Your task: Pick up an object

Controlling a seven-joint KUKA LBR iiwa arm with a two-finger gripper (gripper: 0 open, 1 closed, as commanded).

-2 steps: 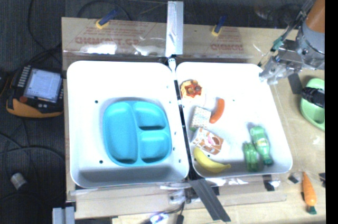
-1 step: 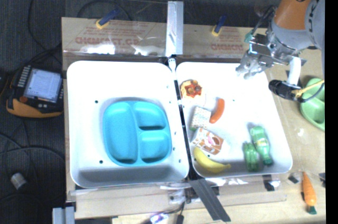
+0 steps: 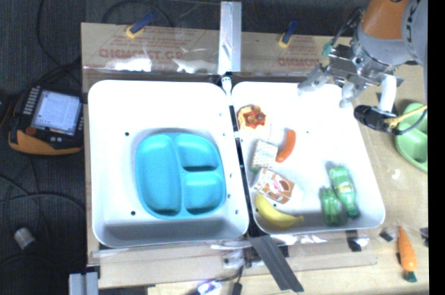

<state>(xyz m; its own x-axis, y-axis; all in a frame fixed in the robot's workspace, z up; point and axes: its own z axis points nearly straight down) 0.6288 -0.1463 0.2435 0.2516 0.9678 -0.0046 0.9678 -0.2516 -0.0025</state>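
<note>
The right bin (image 3: 354,140) holds several items. A round orange-and-red piece (image 3: 250,117) lies at its back left, with an orange sausage-shaped toy (image 3: 286,145) and a small pale packet (image 3: 263,154) just in front. Nearer the front lie a printed packet (image 3: 273,186), a yellow banana (image 3: 277,212) and a green bottle-like toy (image 3: 338,195). My gripper (image 3: 327,92) hangs over the bin's back right corner, above and apart from all the items. It is open, and nothing sits between its fingers.
The left bin (image 3: 111,113) holds a blue divided tray (image 3: 181,173). A green object (image 3: 417,137) sits on the bench right of the bins, and an orange carrot toy (image 3: 406,255) lies at the front right. A metal divider post (image 3: 230,36) stands behind the bins.
</note>
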